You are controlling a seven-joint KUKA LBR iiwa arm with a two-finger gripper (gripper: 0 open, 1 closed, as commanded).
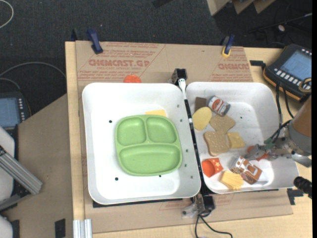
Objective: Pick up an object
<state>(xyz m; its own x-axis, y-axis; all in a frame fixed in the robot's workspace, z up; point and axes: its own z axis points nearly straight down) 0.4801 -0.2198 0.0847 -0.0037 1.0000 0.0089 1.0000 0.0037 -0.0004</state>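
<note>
The right bin [270,99] holds several toy foods. Among them are a small can [219,105], a pale yellow round piece [201,118], two brown bread slices [216,142], a yellow square [236,141], a red piece [211,166], a yellow cheese wedge [231,180] and a brown-and-white packet [247,170]. My gripper [254,151] reaches in from the right. It hangs low over the bin's right half, just above and behind the packet and to the right of the yellow square. Nothing can be made out in its grasp.
The left bin [96,133] carries a green divided plate [147,145] with a yellow piece [156,113] behind it. A black divider [187,114] runs between the bins. A teach pendant [294,72] lies at the right, its cables near the arm.
</note>
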